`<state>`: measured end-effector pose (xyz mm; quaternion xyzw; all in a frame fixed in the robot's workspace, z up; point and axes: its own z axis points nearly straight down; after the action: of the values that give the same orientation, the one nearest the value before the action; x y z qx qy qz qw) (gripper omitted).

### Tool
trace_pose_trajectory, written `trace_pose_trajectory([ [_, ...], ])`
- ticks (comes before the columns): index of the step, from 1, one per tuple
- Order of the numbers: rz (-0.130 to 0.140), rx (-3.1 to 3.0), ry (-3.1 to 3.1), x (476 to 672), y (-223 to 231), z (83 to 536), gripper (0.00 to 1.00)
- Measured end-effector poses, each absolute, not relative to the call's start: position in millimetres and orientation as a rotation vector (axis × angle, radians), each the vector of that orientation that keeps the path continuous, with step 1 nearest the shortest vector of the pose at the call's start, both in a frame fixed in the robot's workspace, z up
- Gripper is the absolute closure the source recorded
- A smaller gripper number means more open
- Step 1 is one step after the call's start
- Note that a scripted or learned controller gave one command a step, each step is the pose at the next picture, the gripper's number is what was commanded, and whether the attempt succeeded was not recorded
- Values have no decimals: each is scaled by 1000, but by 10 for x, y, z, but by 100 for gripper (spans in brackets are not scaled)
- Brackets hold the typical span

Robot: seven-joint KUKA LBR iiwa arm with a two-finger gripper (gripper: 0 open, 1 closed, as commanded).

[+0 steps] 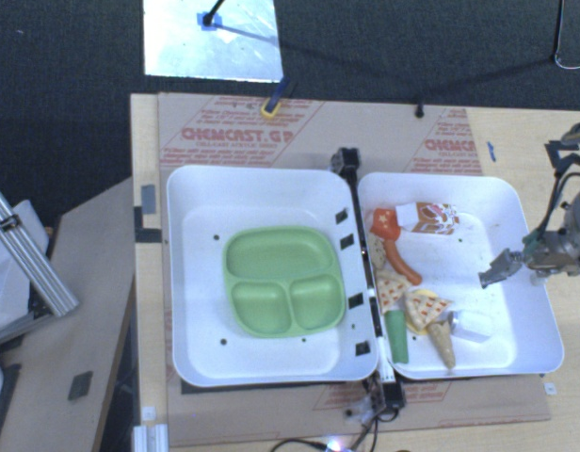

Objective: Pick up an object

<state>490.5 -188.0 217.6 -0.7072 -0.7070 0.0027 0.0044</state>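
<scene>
One fixed camera looks down at a slant from above the bench (299,121). Both white bins (191,252) sit mid-frame.

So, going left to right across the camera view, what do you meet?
Left bin → green tray → right bin's toy food: green stick, orange sausage, small white cup → gripper over the right bin.

Dark carpet (64,83) covers the floor around a pale wooden counter (147,139). A shiny square sheet (213,26) lies on the carpet beyond it. An aluminium rail (26,262) slants at left.
</scene>
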Motion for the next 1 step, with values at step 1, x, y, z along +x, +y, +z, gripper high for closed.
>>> trace_pose_trajectory([
  [1,-1,-2219,-2226,4933,-1876,2235,0],
])
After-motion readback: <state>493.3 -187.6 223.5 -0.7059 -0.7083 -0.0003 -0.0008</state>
